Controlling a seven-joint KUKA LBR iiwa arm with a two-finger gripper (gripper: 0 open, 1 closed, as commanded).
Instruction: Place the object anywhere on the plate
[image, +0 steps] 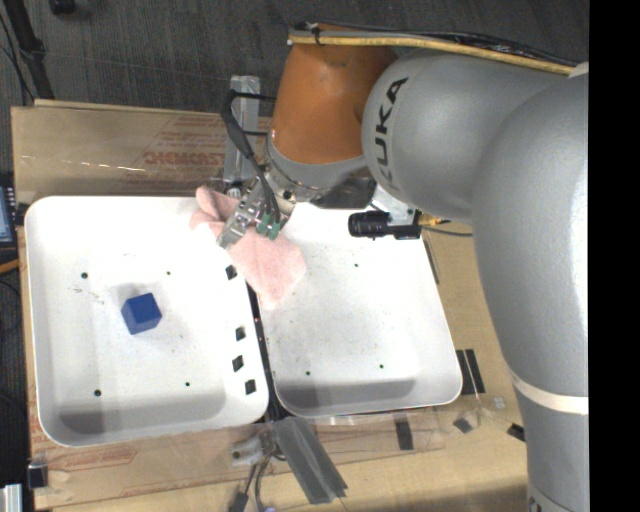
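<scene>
The end effector (248, 215) hangs over the divide between the two white bins, clamped on a pink cloth (268, 258) that droops from its fingers across the right bin's (400, 380) near-left edge. A blue cube (141, 312) sits alone in the left bin (60, 400).

A robot lab is showing here: a big grey arm (480, 130) is reaching over two white bins (60, 400) sitting on a cardboard-covered bench (110, 145) with loose cables.
</scene>
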